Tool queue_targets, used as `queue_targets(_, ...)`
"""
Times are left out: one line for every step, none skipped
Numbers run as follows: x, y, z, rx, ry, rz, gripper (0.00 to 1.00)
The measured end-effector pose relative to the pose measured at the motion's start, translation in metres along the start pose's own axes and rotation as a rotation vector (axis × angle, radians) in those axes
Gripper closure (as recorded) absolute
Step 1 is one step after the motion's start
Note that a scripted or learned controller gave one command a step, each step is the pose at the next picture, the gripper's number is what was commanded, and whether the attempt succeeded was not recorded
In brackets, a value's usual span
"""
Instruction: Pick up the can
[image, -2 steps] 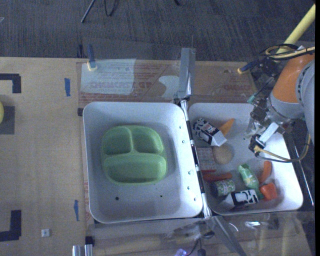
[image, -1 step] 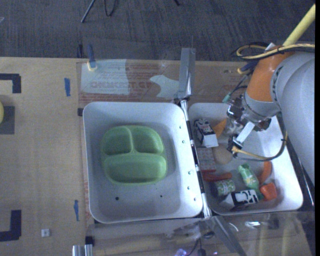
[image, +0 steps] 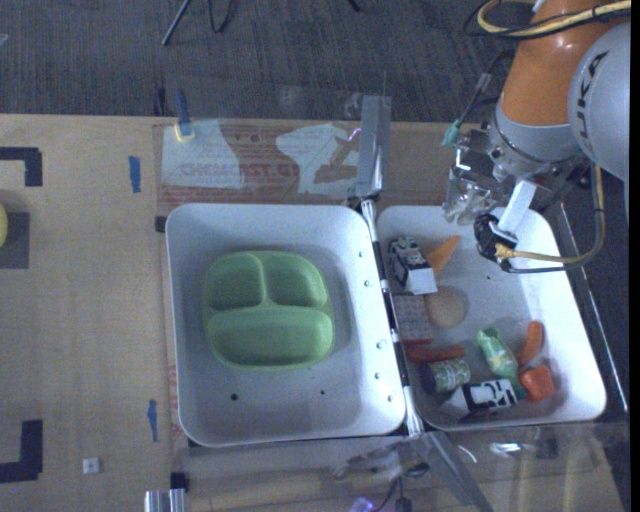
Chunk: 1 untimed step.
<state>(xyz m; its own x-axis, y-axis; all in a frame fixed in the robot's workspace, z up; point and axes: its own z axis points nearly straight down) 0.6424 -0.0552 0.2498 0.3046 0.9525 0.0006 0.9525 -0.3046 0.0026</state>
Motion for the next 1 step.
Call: queue_targets(0.0067, 0.0224, 0.0606, 0.006, -0.003, 0.320, 1.00)
